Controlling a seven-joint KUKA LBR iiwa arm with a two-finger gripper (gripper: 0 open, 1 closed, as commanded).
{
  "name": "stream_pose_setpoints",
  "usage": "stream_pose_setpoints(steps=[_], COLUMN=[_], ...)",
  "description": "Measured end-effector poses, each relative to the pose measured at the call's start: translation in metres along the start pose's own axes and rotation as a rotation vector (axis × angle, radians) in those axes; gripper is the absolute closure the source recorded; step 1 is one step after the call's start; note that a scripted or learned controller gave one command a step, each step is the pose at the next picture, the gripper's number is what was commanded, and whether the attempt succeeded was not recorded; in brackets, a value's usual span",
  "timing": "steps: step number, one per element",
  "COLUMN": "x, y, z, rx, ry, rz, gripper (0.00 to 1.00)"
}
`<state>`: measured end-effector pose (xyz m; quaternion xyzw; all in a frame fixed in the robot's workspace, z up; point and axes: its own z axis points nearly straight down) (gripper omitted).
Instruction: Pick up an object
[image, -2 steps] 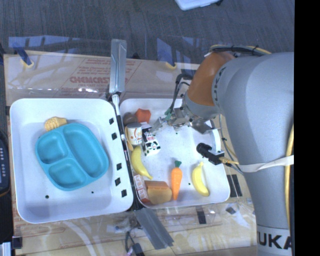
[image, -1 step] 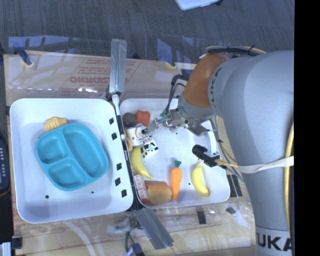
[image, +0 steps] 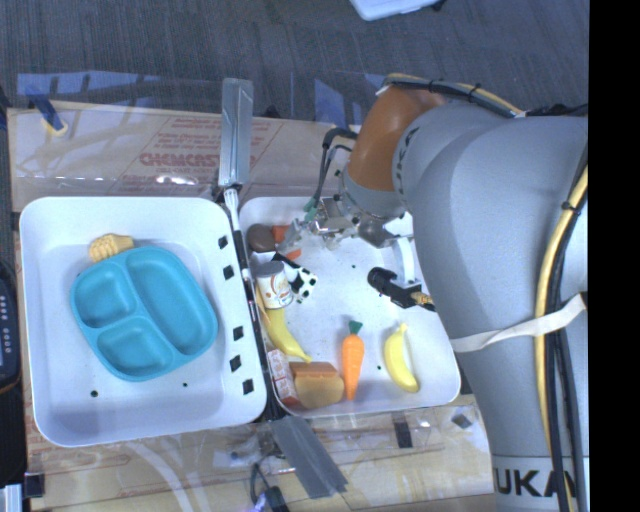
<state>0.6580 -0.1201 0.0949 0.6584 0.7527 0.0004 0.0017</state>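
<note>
**Bench Contents, Two White Bins: Items Listed Front to Back**

Right-hand bin as viewed (image: 440, 382), front edge: a tan bread slice (image: 318, 383) was recorded against the front wall, with a carrot (image: 352, 365) standing just beside it, green top pointed away. A short banana (image: 400, 360) was noted a little apart from the carrot, toward the arm's side. A longer banana (image: 283, 338) was laid along the wall shared with the other bin.

Middle of the same bin: a small labelled bottle (image: 273, 290) was found by the shared wall, touching or nearly touching a black-and-white spotted toy (image: 303, 286).

Far end: a brown round item (image: 262, 237) was logged in the far corner, with a small orange piece (image: 290, 238) next to it, too small to be identified.

Left-hand bin as viewed (image: 50, 400): a blue divided plate (image: 143, 310) was set on the floor, and a corn cob (image: 110, 246) was placed at its far rim.

Tool: the gripper (image: 318, 222) was positioned low over the far end of the right-hand bin, close to the orange piece. Its opening could not be told, and nothing was seen to be held. The grey arm (image: 480, 200) was extended in from the right, its orange band (image: 385, 130) uppermost.
</note>
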Motion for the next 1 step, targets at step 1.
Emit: stream_pose_setpoints(steps=[1], x=[0.0002], y=[-0.0006], z=[0.001], rx=[0.002], ry=[0.0], rz=[-0.001], gripper=[0.0])
